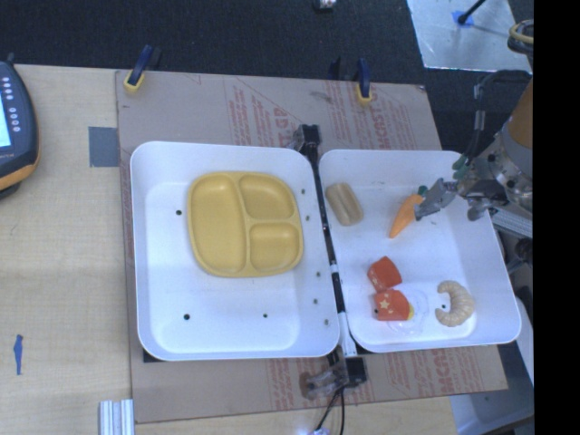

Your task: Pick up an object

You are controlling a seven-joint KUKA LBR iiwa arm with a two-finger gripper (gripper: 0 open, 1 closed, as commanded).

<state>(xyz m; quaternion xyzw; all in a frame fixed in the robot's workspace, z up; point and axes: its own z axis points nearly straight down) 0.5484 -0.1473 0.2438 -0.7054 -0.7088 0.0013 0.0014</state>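
The left bin (154, 324) is a shallow white tray with rounded corners and a few small dark holes in its floor. In it lies a yellow plate (245, 223), smooth matte plastic, rounded-square, split into three compartments: one long section at the left and two smaller ones at the right.

The right bin (494, 279) sits touching the left one along a dark central seam and has the same white, smooth form. Near its upper left lies a tan bread roll (344, 203), oblong and dull-surfaced. To the right of it, a toy carrot (404, 216) lies tilted, its orange pointed end down-left and a bit of green at its upper right end. Lower in the bin are two red pieces: a rounded red block (384, 273) and, just below it, a red wedge with a yellow star (392, 305), the two nearly touching. At the lower right rests a pale, curled, ridged piece shaped like a croissant (455, 303).

The gripper (458, 198) enters at the right bin's upper right edge, grey metal. One dark finger (439, 195) reaches to the carrot's green end. Its other finger extends near the rim, the pair spread apart, with nothing seen clamped between them.
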